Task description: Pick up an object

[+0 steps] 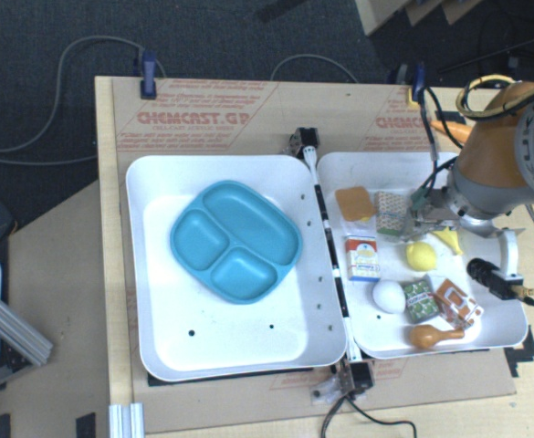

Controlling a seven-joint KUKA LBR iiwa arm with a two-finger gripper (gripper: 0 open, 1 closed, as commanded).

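A: Where is the claw (424,215) now?

B: It is low in the right bin (513,334), just above the yellow ball (421,255) and beside the patterned packet (392,213). I cannot tell if it is open or closed; the wrist covers it.

A: Is something picked up?

B: I judge not yet. No object shows in the claw. All lie in the bin: the brown square (355,203), the small box (362,256), the white egg (388,296), the green packet (419,299), the orange packet (457,302), the brown gourd (434,336).

A: And the left bin (157,336)?

B: It holds a blue divided plate (235,240). A yellow piece (446,239) is half hidden by the arm; I cannot name it.
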